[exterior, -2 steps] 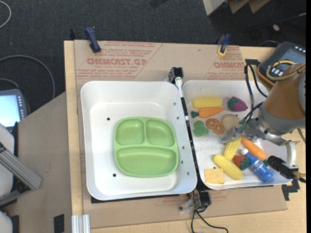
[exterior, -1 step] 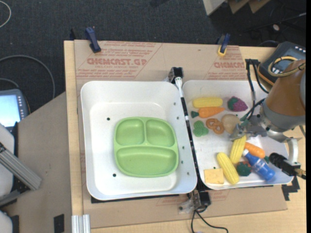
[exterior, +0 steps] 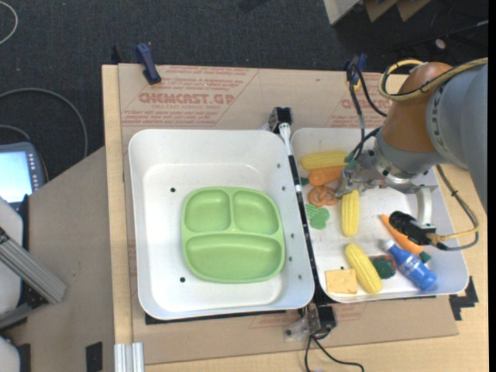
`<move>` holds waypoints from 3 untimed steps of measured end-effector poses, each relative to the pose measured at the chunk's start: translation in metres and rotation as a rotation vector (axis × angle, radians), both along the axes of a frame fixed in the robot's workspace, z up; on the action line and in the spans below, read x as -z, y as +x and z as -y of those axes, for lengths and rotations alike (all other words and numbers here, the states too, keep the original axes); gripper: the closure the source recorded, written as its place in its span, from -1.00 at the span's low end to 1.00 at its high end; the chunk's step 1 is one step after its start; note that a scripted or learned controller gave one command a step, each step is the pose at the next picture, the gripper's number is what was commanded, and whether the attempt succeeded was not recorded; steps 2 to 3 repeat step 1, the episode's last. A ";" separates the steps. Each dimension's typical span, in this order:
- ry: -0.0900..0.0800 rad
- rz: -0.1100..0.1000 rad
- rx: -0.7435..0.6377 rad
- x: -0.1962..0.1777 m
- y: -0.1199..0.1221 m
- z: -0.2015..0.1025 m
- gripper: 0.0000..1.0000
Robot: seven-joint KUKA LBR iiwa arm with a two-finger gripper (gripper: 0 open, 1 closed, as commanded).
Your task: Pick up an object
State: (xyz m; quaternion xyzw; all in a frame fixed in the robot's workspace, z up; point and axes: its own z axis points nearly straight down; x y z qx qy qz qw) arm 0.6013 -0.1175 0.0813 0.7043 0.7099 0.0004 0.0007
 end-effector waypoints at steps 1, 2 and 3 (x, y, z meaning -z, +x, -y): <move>0.002 0.006 -0.001 -0.111 -0.001 -0.069 1.00; 0.002 0.006 -0.001 -0.111 -0.001 -0.069 1.00; 0.002 0.006 -0.001 -0.111 -0.001 -0.069 1.00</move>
